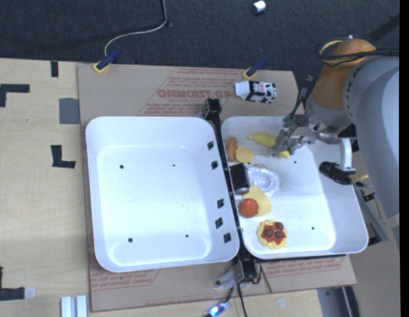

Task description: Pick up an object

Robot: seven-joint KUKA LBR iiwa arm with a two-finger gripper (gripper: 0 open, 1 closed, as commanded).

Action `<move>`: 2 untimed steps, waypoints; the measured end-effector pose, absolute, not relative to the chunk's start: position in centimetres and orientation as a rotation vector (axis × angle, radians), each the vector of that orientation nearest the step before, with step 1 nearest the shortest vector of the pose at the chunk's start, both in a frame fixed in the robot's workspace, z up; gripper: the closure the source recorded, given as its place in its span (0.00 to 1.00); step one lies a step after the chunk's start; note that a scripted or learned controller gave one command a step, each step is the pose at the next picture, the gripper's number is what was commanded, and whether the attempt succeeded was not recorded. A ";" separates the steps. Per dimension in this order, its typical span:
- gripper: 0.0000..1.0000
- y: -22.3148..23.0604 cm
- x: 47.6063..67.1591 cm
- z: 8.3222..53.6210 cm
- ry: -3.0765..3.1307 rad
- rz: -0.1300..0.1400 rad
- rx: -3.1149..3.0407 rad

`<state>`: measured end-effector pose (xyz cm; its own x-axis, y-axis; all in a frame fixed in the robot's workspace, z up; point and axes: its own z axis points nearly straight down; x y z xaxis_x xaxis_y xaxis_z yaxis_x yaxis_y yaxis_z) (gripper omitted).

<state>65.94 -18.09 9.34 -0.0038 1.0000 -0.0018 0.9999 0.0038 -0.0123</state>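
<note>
Camera view: the banana (262, 139) lies in the right bin (336, 233), its long axis running left to right toward the gripper (283, 149). The gripper sits at the banana's right end; its opening cannot be judged.

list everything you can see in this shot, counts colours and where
white bins: 2, white, side by side on the bench
banana: 1, yellow, right bin's far part, by the gripper
red tomato: 1, red, right bin near the divider
tart: 1, yellow with red topping, right bin's near edge
clear plastic piece: 1, transparent, right bin's middle
clamps: 2, blue and yellow, cardboard's far edge
gripper: 1, dark, low over the right bin
arm: 1, grey with orange band, right side
</note>
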 end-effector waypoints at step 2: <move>1.00 -17.8 61.4 17.7 -2.222 -0.002 -2.225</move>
